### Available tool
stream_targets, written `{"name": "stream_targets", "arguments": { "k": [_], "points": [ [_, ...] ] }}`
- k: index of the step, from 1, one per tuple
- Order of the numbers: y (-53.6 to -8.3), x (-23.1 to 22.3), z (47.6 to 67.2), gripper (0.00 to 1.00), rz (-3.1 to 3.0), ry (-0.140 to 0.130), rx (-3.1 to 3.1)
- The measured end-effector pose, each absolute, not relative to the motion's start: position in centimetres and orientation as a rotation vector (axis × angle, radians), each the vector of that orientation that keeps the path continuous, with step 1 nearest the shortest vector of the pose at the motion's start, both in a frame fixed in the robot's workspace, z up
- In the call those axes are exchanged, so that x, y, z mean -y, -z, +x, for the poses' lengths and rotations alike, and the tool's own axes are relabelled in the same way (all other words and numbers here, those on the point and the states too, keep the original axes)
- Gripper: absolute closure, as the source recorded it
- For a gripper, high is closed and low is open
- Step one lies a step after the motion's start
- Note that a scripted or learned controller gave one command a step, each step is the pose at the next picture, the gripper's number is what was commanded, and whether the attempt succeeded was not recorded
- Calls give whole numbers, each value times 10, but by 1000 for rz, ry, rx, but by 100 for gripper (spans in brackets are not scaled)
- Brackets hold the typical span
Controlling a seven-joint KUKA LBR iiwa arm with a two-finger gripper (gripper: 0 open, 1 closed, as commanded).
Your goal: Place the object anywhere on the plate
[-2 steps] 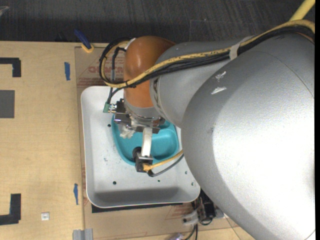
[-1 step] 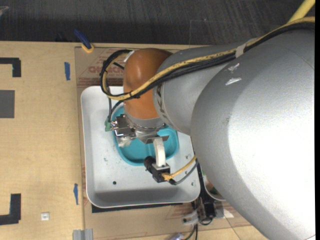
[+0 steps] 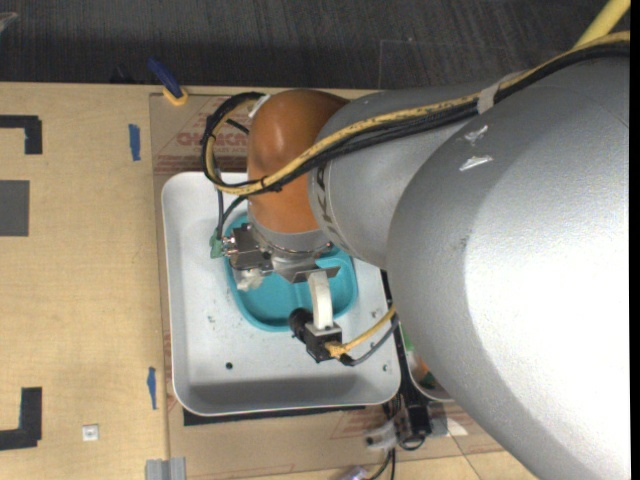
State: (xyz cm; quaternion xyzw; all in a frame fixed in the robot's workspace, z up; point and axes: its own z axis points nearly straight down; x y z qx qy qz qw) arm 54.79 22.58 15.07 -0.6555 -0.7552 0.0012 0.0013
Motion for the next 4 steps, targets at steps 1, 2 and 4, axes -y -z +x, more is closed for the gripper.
{"name": "stream_targets", "arguments": {
  "k": [1,2,4],
  "points": [
    [-160,-226,549,100,-2058,-2,2371],
    [-170,-227,549,100,-2058,0,2371],
    [-189,-228,551,100,-2058,5,2374]
  ]
}}
